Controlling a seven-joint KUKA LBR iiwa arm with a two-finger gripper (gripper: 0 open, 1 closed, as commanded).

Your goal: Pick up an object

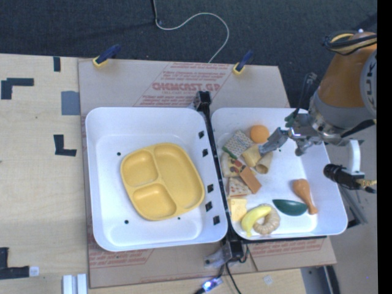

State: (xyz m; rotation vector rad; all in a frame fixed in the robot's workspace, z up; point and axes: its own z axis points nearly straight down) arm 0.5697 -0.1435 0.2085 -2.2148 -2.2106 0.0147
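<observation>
My gripper [285,144] hangs over the upper middle of the right bin [327,222], and its two fingers look spread, so it is open with nothing between them. Its left finger [273,141] reaches toward an orange ball [260,133] and a beige tube [258,160]. Left of these lies a grey-green cracker [237,143]. Below are a brown block [250,179], a toast slice [237,188], a yellow cheese piece [237,210], a banana [253,217] and a tan ring [267,225]. A dark green leaf [290,207] and a drumstick [304,194] lie toward the right.
The left bin [101,164] holds a yellow divided plate [162,180]. Both bins sit on a cardboard sheet [177,84] held by clamps at its far edge. Bare white floor shows in the right bin around the drumstick.
</observation>
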